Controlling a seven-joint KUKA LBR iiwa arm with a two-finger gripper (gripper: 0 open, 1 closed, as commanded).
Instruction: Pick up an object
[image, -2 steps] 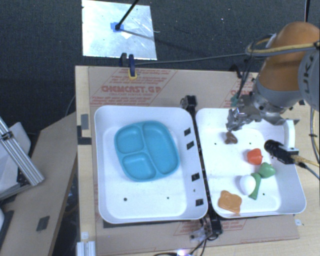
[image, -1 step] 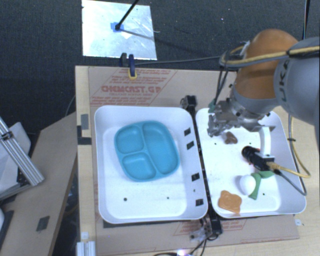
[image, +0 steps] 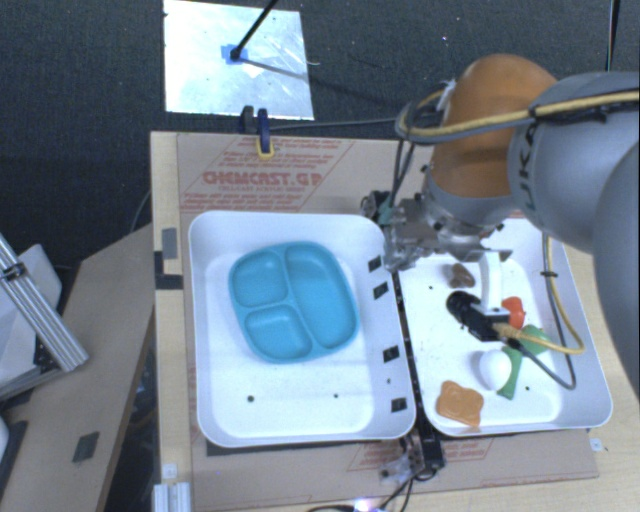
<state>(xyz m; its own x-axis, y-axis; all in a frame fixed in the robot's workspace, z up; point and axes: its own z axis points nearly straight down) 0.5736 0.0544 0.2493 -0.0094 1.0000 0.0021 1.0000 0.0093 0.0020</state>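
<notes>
My gripper (image: 498, 305) hangs low over the middle of the right bin (image: 590, 395), mostly covered by the grey arm and its orange band. Close around it lie a small brown piece (image: 460, 273), a red-orange piece (image: 513, 306) and a green piece (image: 516, 366). A white egg-shaped object (image: 491, 368) rests against the green piece. An orange toast-shaped object (image: 459, 403) lies near the bin's front edge. Nothing can be seen held.
The left bin (image: 215, 400) holds a blue divided plate (image: 293, 300). A row of black clips (image: 386, 322) runs along the wall between the two bins. The bench edge and a metal frame (image: 40, 320) lie at far left.
</notes>
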